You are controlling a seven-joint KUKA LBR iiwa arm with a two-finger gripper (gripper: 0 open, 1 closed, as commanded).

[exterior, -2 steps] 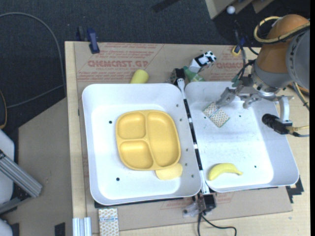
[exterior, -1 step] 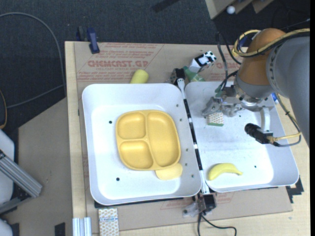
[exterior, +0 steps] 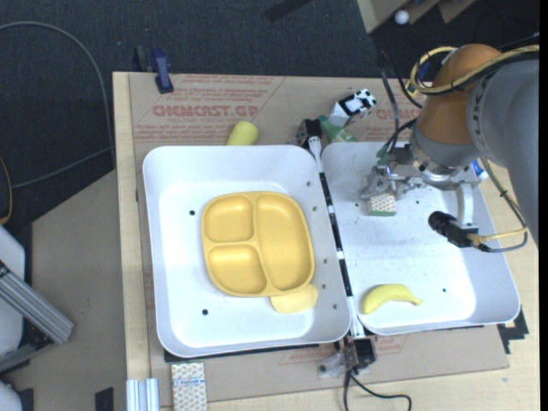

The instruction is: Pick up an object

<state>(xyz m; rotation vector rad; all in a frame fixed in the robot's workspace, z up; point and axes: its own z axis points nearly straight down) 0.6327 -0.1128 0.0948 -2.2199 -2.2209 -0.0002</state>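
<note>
Where two bins point(exterior: 171, 229) meet, one yellow tray point(exterior: 257, 242), one banana point(exterior: 390, 297).

Two white bins sit side by side. In the left bin point(exterior: 171, 229), a yellow divided plate point(exterior: 257, 242) takes up the middle, with a pale yellow flat piece point(exterior: 295, 300) touching its lower edge. Bare floor runs as a band around them, widest along the top and left. Over the upper part of the right bin point(exterior: 488, 291), the grey arm point(exterior: 492, 101) and its gripper point(exterior: 383, 187) hang just above a small speckled block point(exterior: 382, 205). A banana point(exterior: 390, 297) lies near the lower left corner. The floor between block and banana is open, as is the lower right. The shared rim point(exterior: 336, 247) separates the bins.
</note>
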